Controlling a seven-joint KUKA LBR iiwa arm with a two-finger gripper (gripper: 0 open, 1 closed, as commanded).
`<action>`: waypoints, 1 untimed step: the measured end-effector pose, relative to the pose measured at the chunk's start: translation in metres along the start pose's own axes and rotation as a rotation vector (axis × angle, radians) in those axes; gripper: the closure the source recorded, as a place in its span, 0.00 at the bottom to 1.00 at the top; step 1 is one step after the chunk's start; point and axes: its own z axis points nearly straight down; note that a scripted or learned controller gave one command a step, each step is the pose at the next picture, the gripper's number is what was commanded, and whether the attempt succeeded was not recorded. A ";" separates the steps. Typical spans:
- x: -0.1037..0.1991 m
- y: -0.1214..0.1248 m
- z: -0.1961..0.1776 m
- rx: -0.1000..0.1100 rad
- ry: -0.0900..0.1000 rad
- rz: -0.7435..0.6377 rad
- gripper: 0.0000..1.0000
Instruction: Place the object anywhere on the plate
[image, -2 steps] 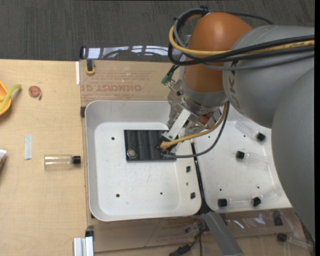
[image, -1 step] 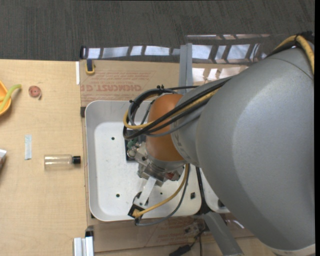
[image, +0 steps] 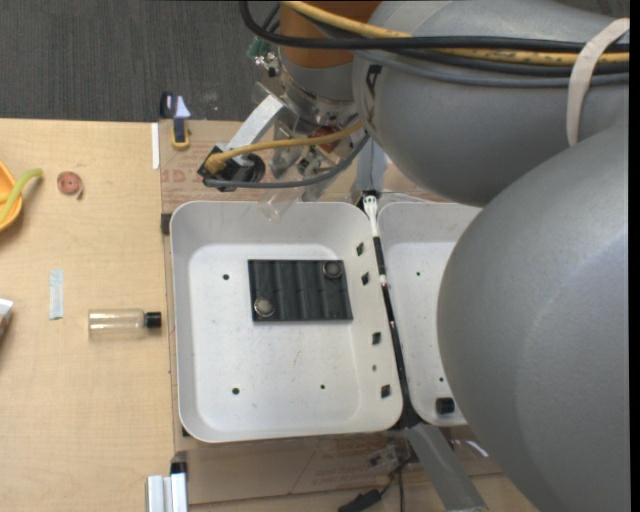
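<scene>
Fingers (image: 272, 198), gap impossible to tell, hover over the bin (image: 190, 330) rim, beyond the dark plate (image: 300, 292).

Two shallow white plastic bins are sitting side by side below the tool: the left bin (image: 200, 330) and the right bin (image: 420, 300), the latter partly covered by the one large grey arm (image: 530, 250). One dark ribbed rectangular plate (image: 300, 290) is lying in the left bin, just below the tool, and two small round metal pieces (image: 264, 307) are resting on it. Well to the tool's left, one clear plastic bottle with a black cap (image: 123, 321) is lying on the wooden bench (image: 80, 420), with one small reddish disc (image: 68, 182) beyond it.
</scene>
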 end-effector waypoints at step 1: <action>-0.041 0.072 -0.048 0.000 -0.001 0.062 1.00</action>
